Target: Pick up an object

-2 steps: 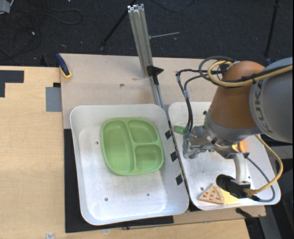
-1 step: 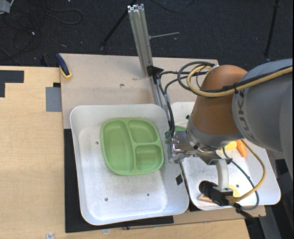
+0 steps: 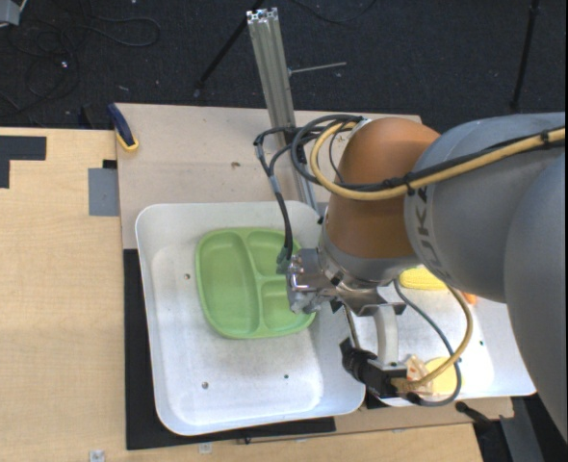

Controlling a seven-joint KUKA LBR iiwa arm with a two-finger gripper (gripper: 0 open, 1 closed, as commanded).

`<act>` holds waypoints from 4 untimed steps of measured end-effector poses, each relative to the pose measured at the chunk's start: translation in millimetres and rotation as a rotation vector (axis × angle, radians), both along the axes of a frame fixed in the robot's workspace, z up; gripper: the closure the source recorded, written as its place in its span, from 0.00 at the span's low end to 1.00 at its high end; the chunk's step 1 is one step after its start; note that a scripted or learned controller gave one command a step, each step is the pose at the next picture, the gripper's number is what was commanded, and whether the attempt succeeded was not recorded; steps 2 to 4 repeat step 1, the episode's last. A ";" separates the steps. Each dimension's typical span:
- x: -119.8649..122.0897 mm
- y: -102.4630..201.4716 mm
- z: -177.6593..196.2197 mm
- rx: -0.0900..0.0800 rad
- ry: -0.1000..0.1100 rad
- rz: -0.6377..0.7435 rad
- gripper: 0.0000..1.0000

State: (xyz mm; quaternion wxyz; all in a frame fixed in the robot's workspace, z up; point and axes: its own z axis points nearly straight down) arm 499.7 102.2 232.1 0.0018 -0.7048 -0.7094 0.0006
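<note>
The green plate (image 3: 241, 282) lay flat in the left bin (image 3: 226, 393), compartments up, toward that bin's far right side. And right there at its near-right rim was the gripper (image 3: 303, 289), tucked low under the orange wrist of the arm (image 3: 380, 200). Spread or closed? It could not be told, because the wrist hid it. Nothing showed the plate lifted either; it looked to be lying on the bin floor.

This was a tricky one. The plate looked wide, shallow and smooth, so the rim was probably the one place to pinch. A closing a touch inside the rim would likely have met flat plastic and slid off. A rim grab, if it took, would have hung the plate from one side, and it could have swung, slipped out or clipped the bin wall. A push instead of a pinch might simply have shoved it leftward.

Over in the right bin (image 3: 501, 373) a yellow thing (image 3: 421, 278) peeked past the arm, well apart from the plate.
</note>
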 end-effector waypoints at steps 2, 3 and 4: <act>0.2 -3.0 -0.3 -0.002 0.001 -0.004 0.00; 0.2 -3.0 -0.3 -0.002 0.001 -0.004 0.00; 0.2 -3.0 -0.3 -0.002 0.001 -0.004 0.00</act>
